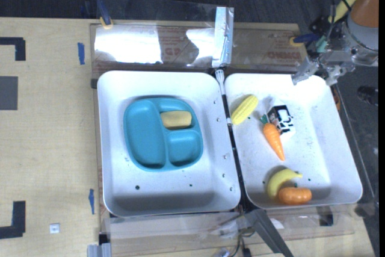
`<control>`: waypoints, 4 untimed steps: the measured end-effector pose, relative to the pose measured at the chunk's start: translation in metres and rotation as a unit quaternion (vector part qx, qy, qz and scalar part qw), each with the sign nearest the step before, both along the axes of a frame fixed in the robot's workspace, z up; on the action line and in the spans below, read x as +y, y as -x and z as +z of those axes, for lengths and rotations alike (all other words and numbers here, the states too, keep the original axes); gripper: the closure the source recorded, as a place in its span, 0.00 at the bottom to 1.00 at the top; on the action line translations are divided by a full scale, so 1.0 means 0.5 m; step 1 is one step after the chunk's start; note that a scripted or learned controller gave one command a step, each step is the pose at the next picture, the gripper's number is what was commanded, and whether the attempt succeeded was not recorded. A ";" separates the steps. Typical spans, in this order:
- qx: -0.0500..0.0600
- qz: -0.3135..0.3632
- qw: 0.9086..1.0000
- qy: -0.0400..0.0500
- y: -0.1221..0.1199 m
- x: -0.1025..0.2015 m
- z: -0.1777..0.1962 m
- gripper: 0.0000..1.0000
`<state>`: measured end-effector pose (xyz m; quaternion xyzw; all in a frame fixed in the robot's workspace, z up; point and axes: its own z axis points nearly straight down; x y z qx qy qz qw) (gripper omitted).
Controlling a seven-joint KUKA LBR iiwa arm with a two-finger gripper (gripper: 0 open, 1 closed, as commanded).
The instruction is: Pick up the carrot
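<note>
The carrot [274, 139] lies mid right bin [337, 147] beside a black-and-white block [281, 118] — untouched. The gripper [325, 72] hovers at the far corner (approach step, I'd say); it must descend over the carrot.

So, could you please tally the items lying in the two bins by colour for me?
Yellow: 3, the corn, the banana and the bread roll
Orange: 2, the carrot and the orange fruit
Blue: 1, the divided plate
Black and white: 1, a small box
Total: 7
</note>
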<state>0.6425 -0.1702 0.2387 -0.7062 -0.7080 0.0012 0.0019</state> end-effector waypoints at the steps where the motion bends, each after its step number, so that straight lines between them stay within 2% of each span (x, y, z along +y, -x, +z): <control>1: 0.000 0.000 1.000 0.000 0.000 0.000 0.000 0.00; 2: 0.003 -0.037 0.999 0.000 0.127 0.143 -0.167 0.00; 3: -0.004 -0.021 1.000 0.000 0.250 0.125 -0.305 0.00; 4: -0.004 -0.074 0.997 0.001 0.146 0.093 -0.306 0.00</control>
